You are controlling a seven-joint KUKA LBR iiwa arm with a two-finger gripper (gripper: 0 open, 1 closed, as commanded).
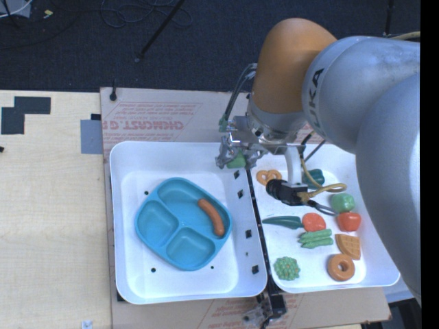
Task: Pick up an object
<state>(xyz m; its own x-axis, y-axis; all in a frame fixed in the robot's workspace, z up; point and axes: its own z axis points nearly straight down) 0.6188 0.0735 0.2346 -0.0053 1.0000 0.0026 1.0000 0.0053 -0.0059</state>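
The grey arm (363,108) with its orange band takes up the upper right of the camera view, reaching in over the right bin (310,288) toward the seam between the two bins. The left bin (130,279) holds a blue divided plate (164,226), and a sausage (212,216) lies in the plate's right-hand compartment with its long axis running from upper left to lower right. The gripper (232,157) hangs over the far inner corner of the left bin, just beside the divide. Whether the claw is apart or together cannot be told from this slant, and a small green patch (238,161) at its tip is too small to name. The other candidates lie in the right bin: a donut (340,267), a broccoli floret (287,268), a waffle piece (348,245), green beans (315,238), a green pepper (341,202), two red tomatoes (314,221) and a pretzel (269,177). The pretzel is the closest, just across the divide to the gripper's right and slightly toward the camera. The sausage lies farther toward the camera, almost straight down the view from the gripper. I judge that no pick is confirmed yet, and that reaching either one needs a short sideways shift before a descent.
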